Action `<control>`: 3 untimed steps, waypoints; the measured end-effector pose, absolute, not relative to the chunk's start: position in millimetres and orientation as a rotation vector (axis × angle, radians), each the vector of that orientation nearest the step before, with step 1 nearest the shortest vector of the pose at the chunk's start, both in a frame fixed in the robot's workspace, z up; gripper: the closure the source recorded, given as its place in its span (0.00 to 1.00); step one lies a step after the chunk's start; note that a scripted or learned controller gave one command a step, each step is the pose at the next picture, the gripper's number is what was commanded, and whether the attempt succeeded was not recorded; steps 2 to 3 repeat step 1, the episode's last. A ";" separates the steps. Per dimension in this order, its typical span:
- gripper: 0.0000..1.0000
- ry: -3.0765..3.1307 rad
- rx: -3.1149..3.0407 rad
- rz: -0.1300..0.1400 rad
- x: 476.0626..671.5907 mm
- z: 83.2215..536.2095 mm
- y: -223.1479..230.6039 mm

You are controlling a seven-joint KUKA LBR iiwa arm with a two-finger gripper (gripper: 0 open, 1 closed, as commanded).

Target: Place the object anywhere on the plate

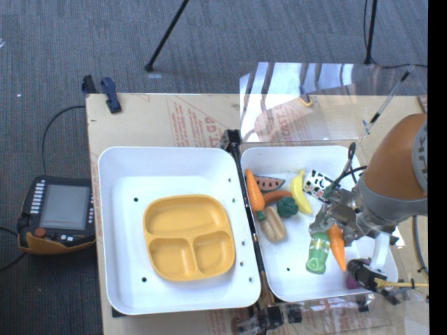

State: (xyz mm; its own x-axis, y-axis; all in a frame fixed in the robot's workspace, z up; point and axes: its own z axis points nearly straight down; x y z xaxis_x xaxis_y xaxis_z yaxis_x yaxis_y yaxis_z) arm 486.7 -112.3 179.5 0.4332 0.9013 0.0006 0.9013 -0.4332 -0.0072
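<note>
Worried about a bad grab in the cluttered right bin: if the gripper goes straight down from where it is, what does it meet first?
Most likely the green bottle and the orange carrot beside it; both lie right under the gripper. Which comes first is unclear, since depth is hard to read from this slanted view.

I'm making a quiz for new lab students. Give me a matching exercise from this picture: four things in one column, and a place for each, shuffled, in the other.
Things:
1. yellow plate
2. green bottle
3. watermelon slice
4. handheld controller

Places:
A. on the floor, left of the bench
B. in the left bin
C. in the right bin, just below the gripper
D. near the far wall of the right bin, beside the banana

Pairs: 1-B, 2-C, 3-D, 4-A
</note>
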 end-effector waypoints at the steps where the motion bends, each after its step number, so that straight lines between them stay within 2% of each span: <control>1: 0.00 -1.668 -2.655 0.005 486.7 179.6 -112.5; 3: 0.00 -1.668 -2.655 0.005 486.7 179.6 -112.5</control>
